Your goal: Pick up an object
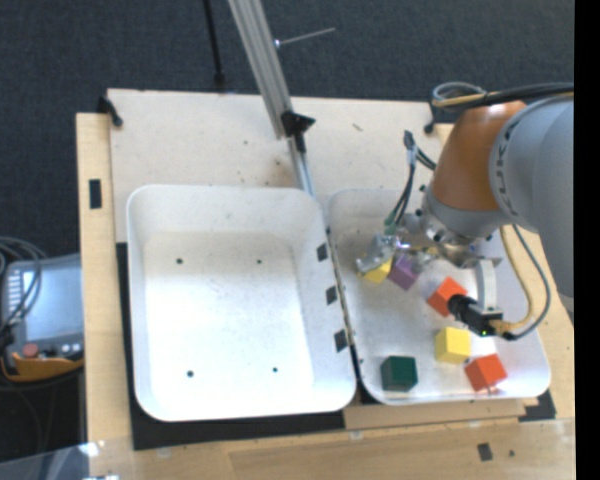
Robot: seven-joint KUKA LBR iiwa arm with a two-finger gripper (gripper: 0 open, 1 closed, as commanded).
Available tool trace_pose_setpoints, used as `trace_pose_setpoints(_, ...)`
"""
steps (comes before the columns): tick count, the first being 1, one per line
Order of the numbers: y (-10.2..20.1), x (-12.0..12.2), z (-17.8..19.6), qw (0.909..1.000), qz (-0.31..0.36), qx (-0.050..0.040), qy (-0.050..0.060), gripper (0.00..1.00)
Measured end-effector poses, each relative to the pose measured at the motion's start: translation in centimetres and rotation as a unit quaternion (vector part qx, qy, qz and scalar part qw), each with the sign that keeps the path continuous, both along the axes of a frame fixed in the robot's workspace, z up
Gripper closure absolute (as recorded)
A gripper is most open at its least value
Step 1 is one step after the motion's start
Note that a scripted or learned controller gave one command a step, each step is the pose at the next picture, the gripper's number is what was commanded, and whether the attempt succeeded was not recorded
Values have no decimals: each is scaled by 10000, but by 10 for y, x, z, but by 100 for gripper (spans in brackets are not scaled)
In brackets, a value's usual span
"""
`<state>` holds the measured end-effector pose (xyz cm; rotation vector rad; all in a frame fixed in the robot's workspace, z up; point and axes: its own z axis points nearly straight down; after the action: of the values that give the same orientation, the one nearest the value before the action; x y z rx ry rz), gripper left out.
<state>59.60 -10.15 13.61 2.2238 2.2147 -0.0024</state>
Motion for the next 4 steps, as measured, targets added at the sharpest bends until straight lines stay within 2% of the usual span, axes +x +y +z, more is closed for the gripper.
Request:
trace_pose_setpoints(1, -2, 7, -9, 9999, 6, -17, -118, 0)
trace_pose_setpoints(2, -4, 7, 1, 9999, -28, -25, -141, 100)
trace_pose_setpoints(3, -2, 13, 46, 10000, 34, 14, -21, 100)
trace_pose_setpoints(4, -2, 17, 111, 10000, 42, 9, -39, 100)
